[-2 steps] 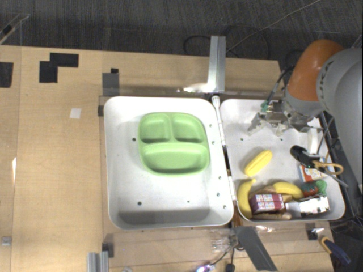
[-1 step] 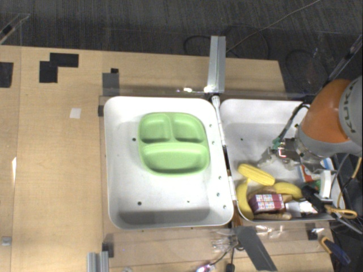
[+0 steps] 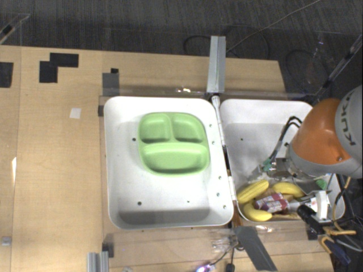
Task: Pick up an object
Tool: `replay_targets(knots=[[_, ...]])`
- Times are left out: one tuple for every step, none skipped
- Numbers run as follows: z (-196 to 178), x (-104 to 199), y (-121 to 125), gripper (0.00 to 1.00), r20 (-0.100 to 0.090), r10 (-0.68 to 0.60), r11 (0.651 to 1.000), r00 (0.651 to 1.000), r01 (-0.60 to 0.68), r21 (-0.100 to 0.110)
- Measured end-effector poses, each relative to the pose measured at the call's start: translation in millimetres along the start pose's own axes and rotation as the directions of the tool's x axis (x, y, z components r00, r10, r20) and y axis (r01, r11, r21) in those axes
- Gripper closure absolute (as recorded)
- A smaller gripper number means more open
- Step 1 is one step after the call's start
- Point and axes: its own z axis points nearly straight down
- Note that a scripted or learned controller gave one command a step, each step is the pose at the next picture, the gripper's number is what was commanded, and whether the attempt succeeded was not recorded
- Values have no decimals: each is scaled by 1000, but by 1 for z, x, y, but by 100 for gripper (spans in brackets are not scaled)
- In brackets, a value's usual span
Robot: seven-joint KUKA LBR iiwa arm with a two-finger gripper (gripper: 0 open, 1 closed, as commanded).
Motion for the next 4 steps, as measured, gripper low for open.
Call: replay_targets(knots=[[-11, 3, 3, 100, -5, -3, 1000, 1000, 3, -5], [2, -25, 46, 100, -1, 58, 998, 998, -58, 10], [2, -27, 47, 0, 2, 61, 998, 998, -61, 7], [1, 4, 16, 0, 1, 104, 995, 995, -104, 5]])
